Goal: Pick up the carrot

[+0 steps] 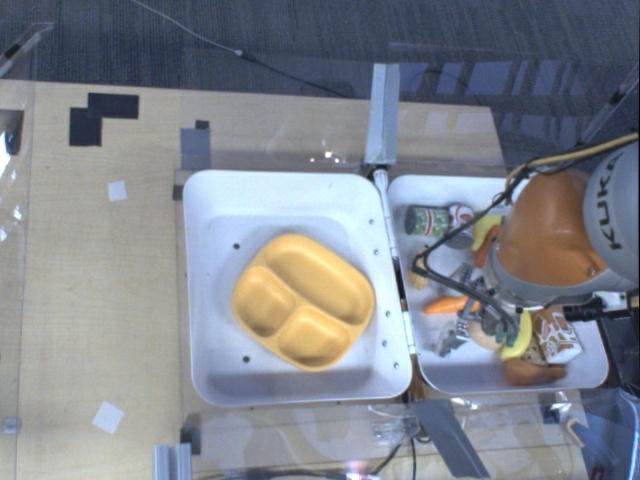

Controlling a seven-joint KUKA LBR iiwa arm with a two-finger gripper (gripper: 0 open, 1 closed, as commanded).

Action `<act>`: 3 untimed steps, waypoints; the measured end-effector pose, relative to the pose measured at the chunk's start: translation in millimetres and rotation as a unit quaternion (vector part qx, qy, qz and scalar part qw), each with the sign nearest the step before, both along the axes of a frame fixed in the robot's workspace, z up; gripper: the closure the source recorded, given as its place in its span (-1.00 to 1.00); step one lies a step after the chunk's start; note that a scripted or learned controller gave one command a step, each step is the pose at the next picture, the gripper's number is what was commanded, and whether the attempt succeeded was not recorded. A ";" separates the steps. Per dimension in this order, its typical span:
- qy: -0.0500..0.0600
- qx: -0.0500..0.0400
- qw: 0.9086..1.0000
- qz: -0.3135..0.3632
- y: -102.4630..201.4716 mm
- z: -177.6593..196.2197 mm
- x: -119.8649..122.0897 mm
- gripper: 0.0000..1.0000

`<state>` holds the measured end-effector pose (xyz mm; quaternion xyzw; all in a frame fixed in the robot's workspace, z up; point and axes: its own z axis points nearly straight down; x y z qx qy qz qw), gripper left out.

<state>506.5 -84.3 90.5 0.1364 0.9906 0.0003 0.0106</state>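
Here, from the left: a pale wooden table (90, 298) with black angular marks near its far-left corner and small pale squares scattered on the wood. Next, the left white bin (215, 368), holding a yellow divided plate (303, 299) of three compartments, set at a slant near the bin's middle. Then the divider rail between the bins, and the right white bin (430, 373), crowded.

Carrot (443, 306) in the right bin's left-centre part, near the divider: small, orange, lying flat, long axis running roughly left to right across the view. Left end free on the white floor; right end hidden under the wrist hardware, so hard to say which end is the tip. Above it, towards the far wall, a green-labelled can (432, 219) on its side, also lying left to right. A yellow banana (518, 336) partly covered by the arm, a brown rounded item at the near wall, and a printed snack packet (556, 338) to the right, all partly masked.

Gripper (472, 320) low over the bin, just right of the carrot, beneath the orange band of the arm (545, 233). Jaws lost in dark cables and metal parts: open or clenched, cannot tell; touching the carrot or not, cannot tell either
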 end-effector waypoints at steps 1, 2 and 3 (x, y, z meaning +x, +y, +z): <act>0.003 0.004 0.980 -0.201 0.0 -1.2 49.6 -1.00; 0.000 0.005 0.980 -0.197 1.4 11.8 52.4 1.00; 0.003 0.006 0.980 -0.198 79.5 98.3 49.7 1.00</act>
